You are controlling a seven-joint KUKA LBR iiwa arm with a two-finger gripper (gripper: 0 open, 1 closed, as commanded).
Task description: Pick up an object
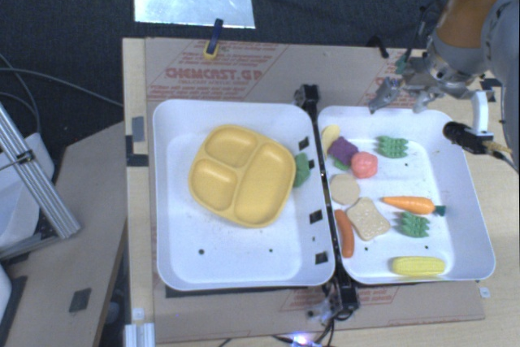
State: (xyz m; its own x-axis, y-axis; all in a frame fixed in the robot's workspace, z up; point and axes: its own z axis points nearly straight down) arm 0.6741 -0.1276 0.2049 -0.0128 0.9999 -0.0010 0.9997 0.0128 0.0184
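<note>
1. While the pincer [404, 96] hovers at the upper right of the frame, above the far rim of the right bin [475, 215], its two fingers look spread apart with nothing between them, so no object is held yet.
2. Candidate objects all lie in the right bin, lower in the frame than the pincer: a purple piece [343, 149], a pink ball [365, 165], a carrot [411, 205], a corn cob [418, 265] and a slice of toast [368, 219].
3. Crowding is my main worry: the purple piece, pink ball and a pale round piece [344, 190] sit touching or just beside one another, so closing fingers may nudge a neighbour or catch two.
4. Pieces near the divider between the bins, such as the reddish sausage [345, 233], could leave a finger striking the wall.
5. Round or flat toys may slip out on the lift.
6. Hard to read: the fingertips are small and blurred, and the yellow tray [242, 175] in the left bin [175, 240] partly covers a green piece [302, 170].
</note>
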